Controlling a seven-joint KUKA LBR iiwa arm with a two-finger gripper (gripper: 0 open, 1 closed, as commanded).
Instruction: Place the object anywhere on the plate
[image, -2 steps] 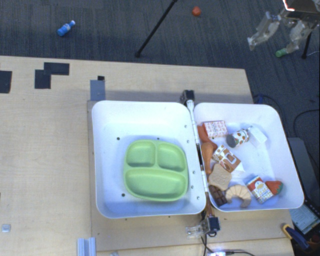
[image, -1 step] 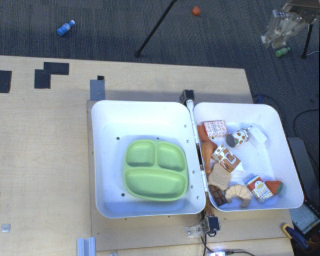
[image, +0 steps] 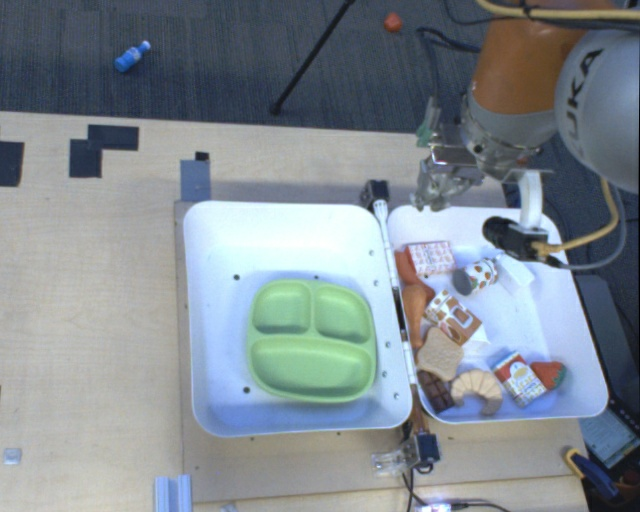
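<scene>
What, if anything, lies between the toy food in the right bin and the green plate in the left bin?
Only the two bins' adjoining rims separate the toy food pile from the green divided plate. The plate's three compartments hold nothing. The gripper hangs above the right bin's far edge, with nothing visible between it and the pile.

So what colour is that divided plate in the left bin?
Light green, all over. The plate shows best in the camera view, lying in the left white bin.

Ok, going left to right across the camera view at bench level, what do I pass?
Left bin → green plate → divider between the bins → pile of toy food → strawberry → right bin's far wall.
</scene>
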